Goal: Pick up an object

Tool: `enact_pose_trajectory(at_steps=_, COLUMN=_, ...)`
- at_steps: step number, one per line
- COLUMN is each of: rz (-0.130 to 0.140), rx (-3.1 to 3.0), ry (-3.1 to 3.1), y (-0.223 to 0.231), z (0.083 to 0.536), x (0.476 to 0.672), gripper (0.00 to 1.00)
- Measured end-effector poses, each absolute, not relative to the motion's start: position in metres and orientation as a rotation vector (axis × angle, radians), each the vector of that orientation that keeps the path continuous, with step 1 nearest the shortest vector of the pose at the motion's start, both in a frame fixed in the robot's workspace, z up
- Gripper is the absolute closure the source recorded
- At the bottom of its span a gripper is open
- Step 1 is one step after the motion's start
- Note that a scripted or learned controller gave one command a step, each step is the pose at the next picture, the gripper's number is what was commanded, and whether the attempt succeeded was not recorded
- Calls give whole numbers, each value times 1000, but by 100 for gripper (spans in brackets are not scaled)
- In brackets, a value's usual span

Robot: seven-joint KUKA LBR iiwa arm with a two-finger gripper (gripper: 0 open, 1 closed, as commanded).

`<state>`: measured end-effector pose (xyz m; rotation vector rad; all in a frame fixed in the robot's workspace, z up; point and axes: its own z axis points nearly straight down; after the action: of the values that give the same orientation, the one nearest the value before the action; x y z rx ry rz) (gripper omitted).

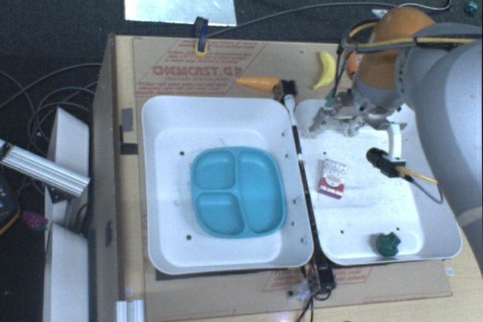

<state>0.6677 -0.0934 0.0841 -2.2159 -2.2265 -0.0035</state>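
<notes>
The two-finger gripper is hovering with fingers apart and gripping nothing over the right white plastic bin's far-left corner; the small red-and-white carton, just nearer, is awaiting pickup.

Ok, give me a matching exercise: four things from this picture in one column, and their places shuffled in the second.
Things:
1. blue divided plate
2. banana
3. green toy
4. red and white packet

Places:
A. near corner of the right bin
B. on the board beyond the bins
C. middle of the left bin
D. right bin, close to the divider

Pairs: 1-C, 2-B, 3-A, 4-D
</notes>
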Motion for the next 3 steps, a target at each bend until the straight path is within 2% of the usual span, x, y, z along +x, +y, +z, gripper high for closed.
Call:
enact_pose_trajectory(at_steps=1, rz=-4, rx=-2224, ry=-2228, y=-147, z=156, x=664, gripper=0)
enact_pose_trajectory(at_steps=2, rz=-1, rx=-2220, ry=-2223, y=-118, z=141, x=615, gripper=0)
enact_pose_trajectory(at_steps=3, rz=0, rx=-2217, ry=-2225, y=-82, z=98, x=595, gripper=0)
